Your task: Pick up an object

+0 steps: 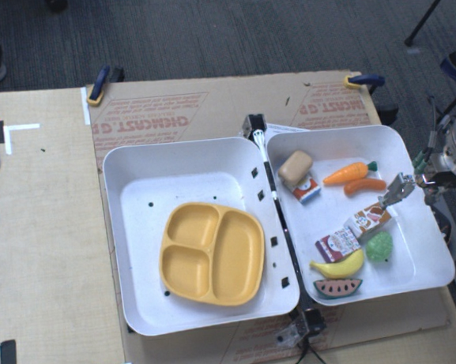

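Pincer: you see the pincer point(395, 190) reaching in from 3 o'clock over the right bin point(417, 273); its fingers stand narrowly apart with nothing between them.
Carton: the small carton point(353, 233) lies tilted just at 7 o'clock of the pincer tip, near or touching it; you cannot tell which.
Carrots: two orange carrots point(353, 174) lie at 10 o'clock of the pincer.
Green ball: the green ball point(379, 247) sits just at 4 o'clock of the carton.
Banana: the banana point(338, 267) lies beside the watermelon slice point(337, 288), which is at its 6 o'clock.
Bread: the tan bread piece point(296, 166) rests at 12 o'clock in the right bin.
Left bin: the left bin point(133, 185) holds the yellow divided plate point(212, 252).
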Action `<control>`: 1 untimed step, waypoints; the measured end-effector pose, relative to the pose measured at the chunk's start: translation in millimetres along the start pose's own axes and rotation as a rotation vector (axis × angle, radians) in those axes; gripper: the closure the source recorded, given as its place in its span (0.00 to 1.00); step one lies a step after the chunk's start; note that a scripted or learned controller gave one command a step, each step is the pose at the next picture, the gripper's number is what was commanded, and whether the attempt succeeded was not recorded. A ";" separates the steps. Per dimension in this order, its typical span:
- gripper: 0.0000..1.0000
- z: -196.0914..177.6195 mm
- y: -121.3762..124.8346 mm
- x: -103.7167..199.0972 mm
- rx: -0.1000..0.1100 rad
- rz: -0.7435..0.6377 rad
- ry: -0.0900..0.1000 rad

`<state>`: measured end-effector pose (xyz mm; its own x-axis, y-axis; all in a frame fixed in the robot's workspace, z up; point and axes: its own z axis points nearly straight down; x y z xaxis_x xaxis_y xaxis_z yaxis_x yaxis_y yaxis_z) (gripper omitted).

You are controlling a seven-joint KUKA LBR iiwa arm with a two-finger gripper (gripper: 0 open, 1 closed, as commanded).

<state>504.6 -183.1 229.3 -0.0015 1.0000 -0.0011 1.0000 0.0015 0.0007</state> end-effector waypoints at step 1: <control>1.00 -9.7 1.0 -0.1 -0.001 -0.001 -0.001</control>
<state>505.5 -183.2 239.0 -0.0024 1.0000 -0.0017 1.0000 0.0024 0.0015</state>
